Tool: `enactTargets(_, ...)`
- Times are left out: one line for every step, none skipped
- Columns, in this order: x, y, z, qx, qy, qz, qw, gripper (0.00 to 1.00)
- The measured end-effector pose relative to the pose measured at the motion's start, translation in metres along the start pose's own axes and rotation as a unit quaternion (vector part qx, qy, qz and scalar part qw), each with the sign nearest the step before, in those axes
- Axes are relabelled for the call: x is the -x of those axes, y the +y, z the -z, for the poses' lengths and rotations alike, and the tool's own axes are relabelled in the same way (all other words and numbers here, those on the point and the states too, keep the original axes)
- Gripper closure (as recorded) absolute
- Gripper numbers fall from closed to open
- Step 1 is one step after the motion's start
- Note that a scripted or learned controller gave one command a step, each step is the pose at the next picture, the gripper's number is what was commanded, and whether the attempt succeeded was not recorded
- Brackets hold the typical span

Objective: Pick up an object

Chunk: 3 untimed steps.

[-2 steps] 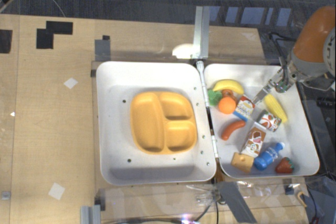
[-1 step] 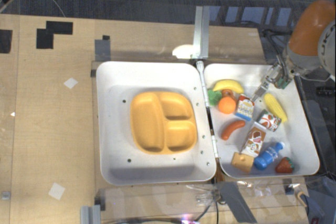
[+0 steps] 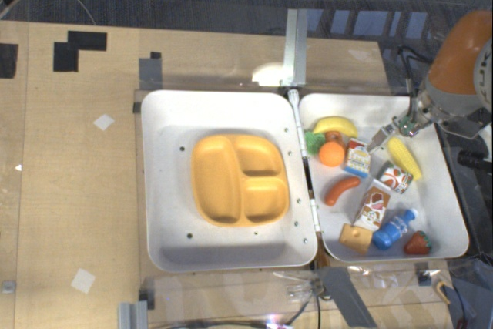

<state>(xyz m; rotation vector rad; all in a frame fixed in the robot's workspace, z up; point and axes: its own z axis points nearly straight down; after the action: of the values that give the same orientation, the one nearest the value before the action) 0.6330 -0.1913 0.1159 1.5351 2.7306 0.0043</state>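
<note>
A: Where is the arm?
B: Its gripper (image 3: 383, 136) hangs over the right bin (image 3: 451, 189), just beside the corn cob (image 3: 404, 157), on the cob's upper left. Whether the jaws are apart or together I cannot tell.

A: What lies near the corn cob?
B: Left of it a small carton (image 3: 357, 158), an orange (image 3: 332, 154) and a banana (image 3: 334, 125). Below it two more cartons (image 3: 394, 179) (image 3: 372, 209), a blue bottle (image 3: 394, 229) and a strawberry (image 3: 418, 243). Farther left, the other bin (image 3: 162, 166) holds a yellow divided tray (image 3: 239, 179).
</note>
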Motion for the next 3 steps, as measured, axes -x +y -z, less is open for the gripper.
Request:
enactTargets(0.0,0.0,-0.001,0.0,0.0,0.0,1.0,0.0)
enactTargets(-0.045,0.072,-0.025,-0.001,-0.001,-0.143,0.9897,0.0)
enactTargets(-0.047,0.072,-0.014,-0.004,0.001,-0.139,0.9903,1.0)
